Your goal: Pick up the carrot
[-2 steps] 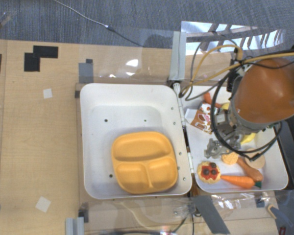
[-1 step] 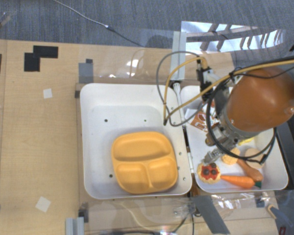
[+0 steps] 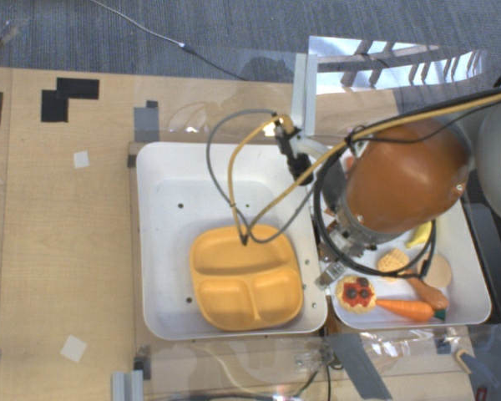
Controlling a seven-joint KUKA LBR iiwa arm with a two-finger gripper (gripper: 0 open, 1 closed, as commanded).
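Note:
The carrot point(image 3: 406, 310), orange with a green stub at its right end, lies near the front edge of the right bin point(image 3: 476, 303). The arm's orange band point(image 3: 401, 180) hangs over that bin, behind and above the carrot. The gripper point(image 3: 344, 257) sits beneath the band, at the bin's left side, up and left of the carrot; the arm covers its fingers.
A yellow divided tray point(image 3: 245, 276) lies in the left bin point(image 3: 163, 224). Around the carrot are a small pizza toy point(image 3: 356, 295), a cracker point(image 3: 391, 262), a brown piece point(image 3: 428, 291) and a yellow piece point(image 3: 418, 236). Cables loop over the left bin.

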